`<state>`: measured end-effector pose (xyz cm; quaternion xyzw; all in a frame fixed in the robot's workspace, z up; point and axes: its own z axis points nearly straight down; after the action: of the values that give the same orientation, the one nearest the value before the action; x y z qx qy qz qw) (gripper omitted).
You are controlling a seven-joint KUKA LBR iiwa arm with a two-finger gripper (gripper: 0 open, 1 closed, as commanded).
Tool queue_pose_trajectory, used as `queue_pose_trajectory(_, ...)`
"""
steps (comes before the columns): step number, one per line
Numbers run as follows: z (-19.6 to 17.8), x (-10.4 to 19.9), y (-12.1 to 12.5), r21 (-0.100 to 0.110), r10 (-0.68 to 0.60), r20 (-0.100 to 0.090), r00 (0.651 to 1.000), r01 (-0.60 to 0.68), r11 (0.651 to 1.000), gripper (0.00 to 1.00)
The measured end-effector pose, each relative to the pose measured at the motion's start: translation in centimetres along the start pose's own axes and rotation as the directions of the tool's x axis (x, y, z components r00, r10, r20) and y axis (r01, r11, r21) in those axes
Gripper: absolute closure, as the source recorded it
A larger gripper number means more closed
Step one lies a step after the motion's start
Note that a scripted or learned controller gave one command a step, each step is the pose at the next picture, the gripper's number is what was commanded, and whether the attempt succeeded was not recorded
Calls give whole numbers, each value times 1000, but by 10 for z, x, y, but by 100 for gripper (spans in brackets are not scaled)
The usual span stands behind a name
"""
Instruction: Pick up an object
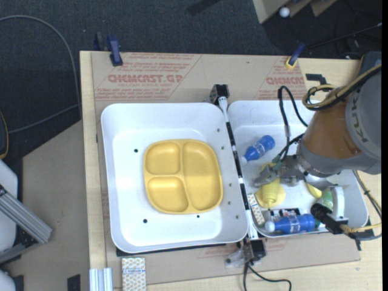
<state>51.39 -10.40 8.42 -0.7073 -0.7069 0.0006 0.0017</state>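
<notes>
The arm point(339, 132) comes in from the right and bends down over the right bin point(267, 111). Its wrist end sits low over the middle of that bin, near the yellow toy point(270, 194). The jaws are hidden among the wrist parts, so it cannot be told whether they are wide or narrow, and nothing can be seen held between them.

The things to pick all lie in the right bin. A blue bottle point(259, 148) lies tilted in the upper left part, apart from the rest. The yellow toy, rounded and pear-like, lies below it, close to the wall shared with the left bin. A blue tube point(295, 224) lies flat along the near wall, with a paler end pointing left. Just above it is a thin strip point(285, 213) with black, white and red marks. A small yellow piece point(313, 190) and a green piece point(328, 197) lie towards the right side, just beside each other and partly under the wrist.

The left bin point(121, 162) holds a yellow plate point(182, 176) with three compartments, lying flat near the middle.

Both bins rest on a tan surface point(91, 132) with red print. A blue clamp point(114, 50) grips its far edge on the left.
</notes>
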Motion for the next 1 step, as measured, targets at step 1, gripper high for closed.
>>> queue_pose_trajectory(1, 0, 0, -3, 0, 0, 0, 1000, 0, 1000, 0)
